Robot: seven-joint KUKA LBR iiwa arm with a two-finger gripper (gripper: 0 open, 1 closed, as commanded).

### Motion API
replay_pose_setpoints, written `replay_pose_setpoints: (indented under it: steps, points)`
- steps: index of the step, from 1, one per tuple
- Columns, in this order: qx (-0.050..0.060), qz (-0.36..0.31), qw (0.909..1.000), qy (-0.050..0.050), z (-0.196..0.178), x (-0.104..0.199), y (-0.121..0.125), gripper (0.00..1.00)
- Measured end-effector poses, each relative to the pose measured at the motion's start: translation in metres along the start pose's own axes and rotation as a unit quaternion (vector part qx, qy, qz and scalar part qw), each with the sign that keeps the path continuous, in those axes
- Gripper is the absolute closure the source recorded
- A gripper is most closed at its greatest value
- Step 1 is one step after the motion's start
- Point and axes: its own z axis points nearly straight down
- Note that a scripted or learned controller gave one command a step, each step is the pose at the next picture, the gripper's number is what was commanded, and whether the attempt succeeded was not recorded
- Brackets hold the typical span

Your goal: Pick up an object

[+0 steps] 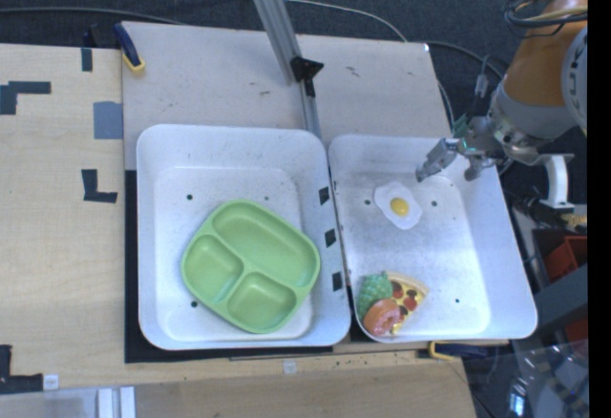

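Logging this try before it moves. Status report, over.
Gripper above right bin's far edge, holding nothing. Fried egg nearest, untouched. Pizza slice by near wall. Path clear.

I work in a robotics lab, not a kitchen: my tabletop (57,216) is bare plywood marked with tape patches, two shallow white bins (153,216) sit side by side under an aluminium mast (272,6), cables (382,20) trail over dark carpet, and the food in the bins is plastic toys
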Motion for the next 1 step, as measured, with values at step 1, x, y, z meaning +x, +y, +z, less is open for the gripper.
replay_pose_setpoints:
  steps: [1]
  points:
    - [0.0, 0.0, 1.0, 0.0, 0.0, 0.0, 0.0, 0.0]
